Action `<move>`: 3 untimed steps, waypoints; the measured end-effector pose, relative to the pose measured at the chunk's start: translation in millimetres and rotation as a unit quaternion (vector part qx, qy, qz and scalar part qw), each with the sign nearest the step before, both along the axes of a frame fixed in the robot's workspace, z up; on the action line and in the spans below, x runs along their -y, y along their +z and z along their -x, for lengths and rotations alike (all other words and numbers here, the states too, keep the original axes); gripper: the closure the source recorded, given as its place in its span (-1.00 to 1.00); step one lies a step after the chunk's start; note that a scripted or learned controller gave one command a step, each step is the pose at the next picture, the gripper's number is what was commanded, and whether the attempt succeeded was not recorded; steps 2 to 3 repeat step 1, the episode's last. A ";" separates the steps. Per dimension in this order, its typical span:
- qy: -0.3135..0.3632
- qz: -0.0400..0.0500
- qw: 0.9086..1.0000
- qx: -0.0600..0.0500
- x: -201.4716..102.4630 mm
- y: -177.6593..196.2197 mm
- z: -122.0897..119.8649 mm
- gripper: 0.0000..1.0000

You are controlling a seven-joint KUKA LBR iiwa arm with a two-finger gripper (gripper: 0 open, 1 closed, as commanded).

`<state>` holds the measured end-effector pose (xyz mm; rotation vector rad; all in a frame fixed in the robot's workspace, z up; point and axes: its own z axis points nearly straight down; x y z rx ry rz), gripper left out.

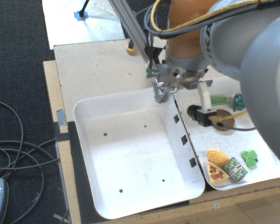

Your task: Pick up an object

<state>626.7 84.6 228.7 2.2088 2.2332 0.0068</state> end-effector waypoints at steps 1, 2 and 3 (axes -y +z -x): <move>-0.002 0.002 1.000 -0.001 3.5 -0.3 0.6 -1.00; -0.002 0.002 1.000 -0.001 3.5 -0.3 0.6 -1.00; -0.002 0.002 1.000 -0.001 3.5 -0.3 0.6 -1.00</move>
